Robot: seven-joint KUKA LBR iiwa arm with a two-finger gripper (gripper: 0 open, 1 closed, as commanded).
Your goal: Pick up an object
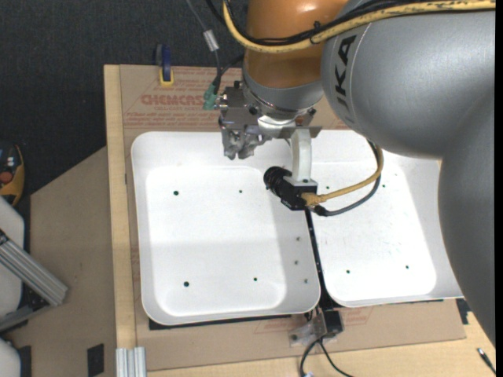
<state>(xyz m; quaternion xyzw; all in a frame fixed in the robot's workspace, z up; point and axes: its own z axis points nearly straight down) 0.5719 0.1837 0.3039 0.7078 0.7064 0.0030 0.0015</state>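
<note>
My gripper (240, 144) hangs low over the back edge of the left bin (149, 234), close to the divide between the two bins. The grey arm with its orange band (295, 10) comes in from the upper right and hides the back of the right bin (416, 281). A white bracket with a black plug and a yellow cable (295, 187) hangs beside the gripper, just over the divide. The bin floors that I can see are white with a few small dark dots.
The bins rest on a cardboard sheet (118, 210) on the bench. A blue and yellow clamp (165, 64) sits at the back left edge. Cables and a small connector (322, 324) lie at the front. Metal framing (31, 277) stands at the far left.
</note>
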